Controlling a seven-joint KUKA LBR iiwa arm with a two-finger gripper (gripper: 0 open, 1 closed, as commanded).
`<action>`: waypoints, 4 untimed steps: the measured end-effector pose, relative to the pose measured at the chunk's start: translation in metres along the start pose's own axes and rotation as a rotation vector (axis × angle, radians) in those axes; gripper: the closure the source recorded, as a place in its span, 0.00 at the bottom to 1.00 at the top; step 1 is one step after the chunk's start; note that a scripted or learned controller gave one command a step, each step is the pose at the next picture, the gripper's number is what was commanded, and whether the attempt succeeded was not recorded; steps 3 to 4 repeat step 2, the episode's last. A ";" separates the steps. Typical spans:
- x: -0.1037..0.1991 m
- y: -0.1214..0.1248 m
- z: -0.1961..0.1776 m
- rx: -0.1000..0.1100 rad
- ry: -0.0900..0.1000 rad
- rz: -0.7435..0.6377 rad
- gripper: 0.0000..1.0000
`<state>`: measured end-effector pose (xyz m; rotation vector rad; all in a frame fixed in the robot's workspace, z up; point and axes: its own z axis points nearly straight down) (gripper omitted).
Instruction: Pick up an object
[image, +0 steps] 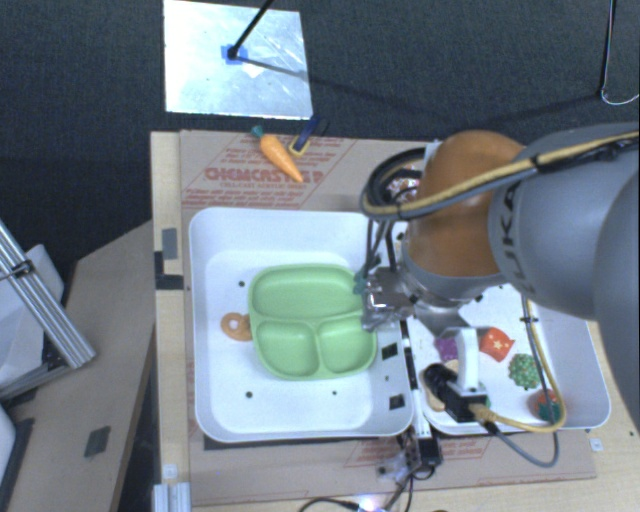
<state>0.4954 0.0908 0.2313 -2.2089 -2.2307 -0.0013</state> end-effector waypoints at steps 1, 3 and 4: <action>-0.002 0.008 -0.003 -0.003 -0.001 0.004 1.00; -0.008 0.017 0.002 -0.002 -0.002 0.009 1.00; -0.008 0.017 0.002 -0.002 -0.002 0.009 1.00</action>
